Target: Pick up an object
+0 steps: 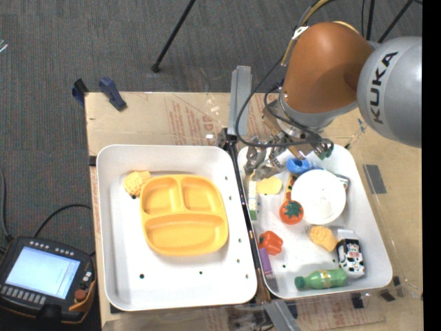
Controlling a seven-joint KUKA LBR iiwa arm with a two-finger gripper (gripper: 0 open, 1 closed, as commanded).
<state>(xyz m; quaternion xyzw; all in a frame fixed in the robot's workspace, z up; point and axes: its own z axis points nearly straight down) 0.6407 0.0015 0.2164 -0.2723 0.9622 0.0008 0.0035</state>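
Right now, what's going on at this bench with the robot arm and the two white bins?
The grey KUKA arm with the orange band reaches in from the right and hangs over the far end of the right white bin, its gripper low above the clutter there. That bin holds a white bowl, a red tomato toy, a green bottle and other toys. The left white bin holds a yellow divided tray. Nothing is visibly grasped.

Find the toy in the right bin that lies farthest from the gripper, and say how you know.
The green bottle: it lies on its side at the right bin's near edge, while the gripper sits at the far end, beyond the tomato and red pepper.
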